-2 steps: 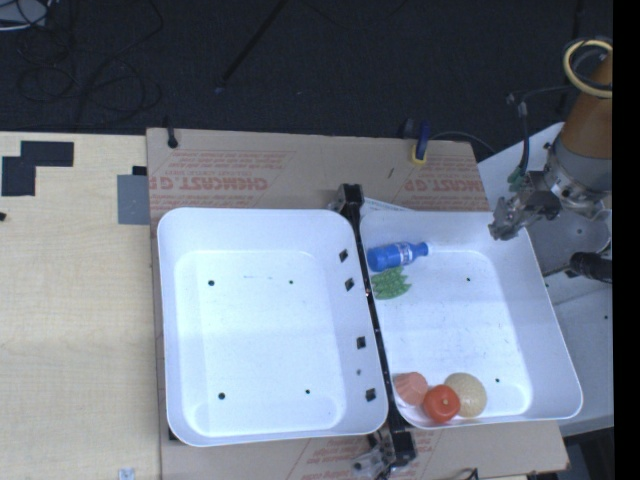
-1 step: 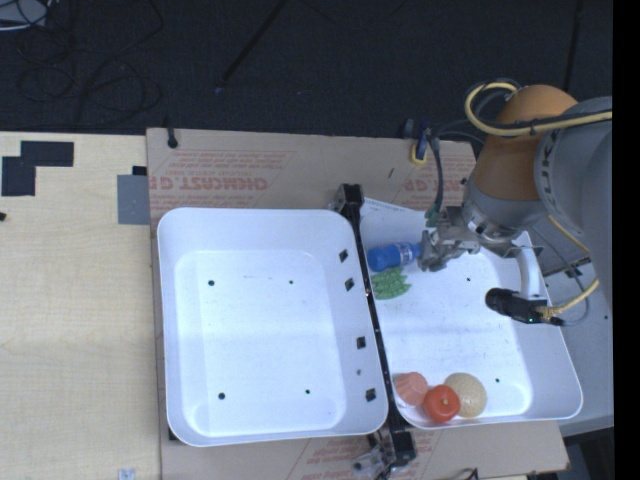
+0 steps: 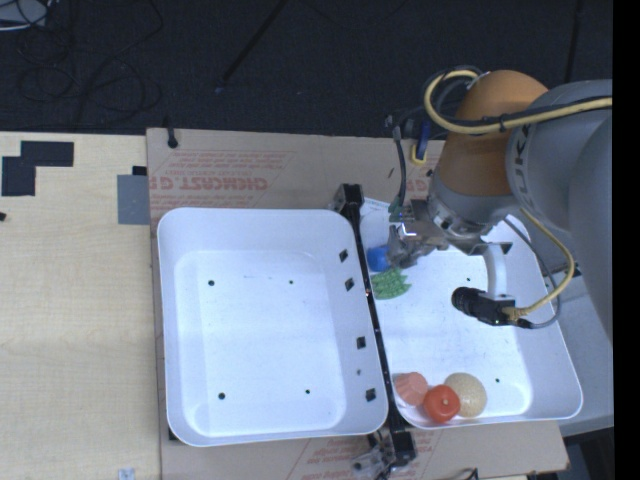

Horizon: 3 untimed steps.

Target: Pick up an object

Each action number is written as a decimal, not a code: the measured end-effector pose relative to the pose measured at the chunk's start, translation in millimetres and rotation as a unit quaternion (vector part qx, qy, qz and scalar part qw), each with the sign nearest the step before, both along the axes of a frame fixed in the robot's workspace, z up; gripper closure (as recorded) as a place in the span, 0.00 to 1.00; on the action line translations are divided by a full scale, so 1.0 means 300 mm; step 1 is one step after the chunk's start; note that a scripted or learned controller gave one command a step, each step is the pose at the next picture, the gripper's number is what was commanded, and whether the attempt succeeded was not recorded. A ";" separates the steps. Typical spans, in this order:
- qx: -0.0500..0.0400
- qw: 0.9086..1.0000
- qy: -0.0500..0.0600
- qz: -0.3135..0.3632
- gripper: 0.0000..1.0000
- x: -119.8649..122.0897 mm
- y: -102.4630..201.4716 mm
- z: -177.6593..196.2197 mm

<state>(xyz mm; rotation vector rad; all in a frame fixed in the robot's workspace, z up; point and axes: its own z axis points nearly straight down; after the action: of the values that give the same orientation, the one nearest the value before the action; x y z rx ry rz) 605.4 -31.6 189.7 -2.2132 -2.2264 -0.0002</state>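
My gripper (image 3: 402, 249) reaches down into the right bin (image 3: 520, 368) near its left wall, right beside a small blue object (image 3: 377, 259) and just above a green leafy piece (image 3: 390, 285). The wrist and arm hide the fingers from above. At the bin's near left corner lie a pink piece (image 3: 409, 387), a red tomato-like ball (image 3: 441, 403) and a beige round object (image 3: 467, 392), touching one another.
The left bin (image 3: 260, 328) stands beside the right one, with a black divider rail (image 3: 365, 308) between them. A black cable end (image 3: 480, 304) hangs over the right bin's middle. Both bins rest on cardboard (image 3: 250, 173) on the wooden bench.
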 end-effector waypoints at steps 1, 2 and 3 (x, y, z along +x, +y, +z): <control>0.000 1.000 0.002 -0.001 1.00 -0.135 0.157 0.076; -0.002 1.000 0.000 -0.006 1.00 -0.298 -0.070 0.215; 0.001 1.000 0.000 0.001 1.00 -0.156 0.205 0.226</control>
<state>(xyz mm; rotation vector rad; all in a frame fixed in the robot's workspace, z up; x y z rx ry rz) 558.6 29.7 257.6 -2.2104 -2.2287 -0.0021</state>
